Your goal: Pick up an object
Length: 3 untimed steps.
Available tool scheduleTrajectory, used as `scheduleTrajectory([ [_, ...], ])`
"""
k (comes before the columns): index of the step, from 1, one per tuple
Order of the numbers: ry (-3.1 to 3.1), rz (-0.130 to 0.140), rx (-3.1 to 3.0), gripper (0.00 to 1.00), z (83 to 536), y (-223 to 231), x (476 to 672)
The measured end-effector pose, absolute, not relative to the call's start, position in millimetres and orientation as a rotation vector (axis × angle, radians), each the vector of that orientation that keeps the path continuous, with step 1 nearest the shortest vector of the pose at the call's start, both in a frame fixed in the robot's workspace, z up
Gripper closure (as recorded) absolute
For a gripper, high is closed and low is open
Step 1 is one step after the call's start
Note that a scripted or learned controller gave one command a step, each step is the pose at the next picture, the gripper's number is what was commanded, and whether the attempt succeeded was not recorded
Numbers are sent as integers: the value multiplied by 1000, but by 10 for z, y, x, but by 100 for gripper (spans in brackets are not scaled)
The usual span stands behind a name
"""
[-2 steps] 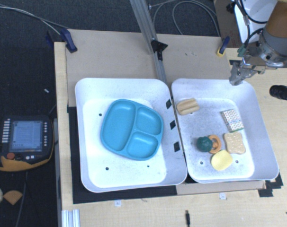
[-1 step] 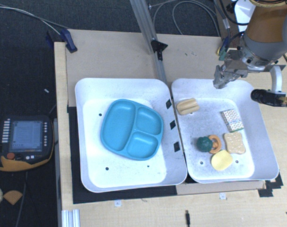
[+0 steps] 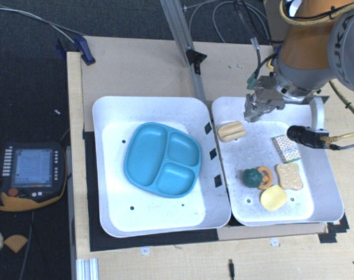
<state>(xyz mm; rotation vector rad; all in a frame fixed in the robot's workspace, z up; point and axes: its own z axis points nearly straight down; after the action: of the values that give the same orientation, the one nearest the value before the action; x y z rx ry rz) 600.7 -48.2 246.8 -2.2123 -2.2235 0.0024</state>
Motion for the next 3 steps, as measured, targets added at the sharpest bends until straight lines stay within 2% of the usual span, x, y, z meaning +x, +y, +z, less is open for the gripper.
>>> scheduleTrajectory([
  [2,-2224,2,-2214,100,2315,332,5670],
  [3,-2222,3,-2215,100,2249,756,5397],
])
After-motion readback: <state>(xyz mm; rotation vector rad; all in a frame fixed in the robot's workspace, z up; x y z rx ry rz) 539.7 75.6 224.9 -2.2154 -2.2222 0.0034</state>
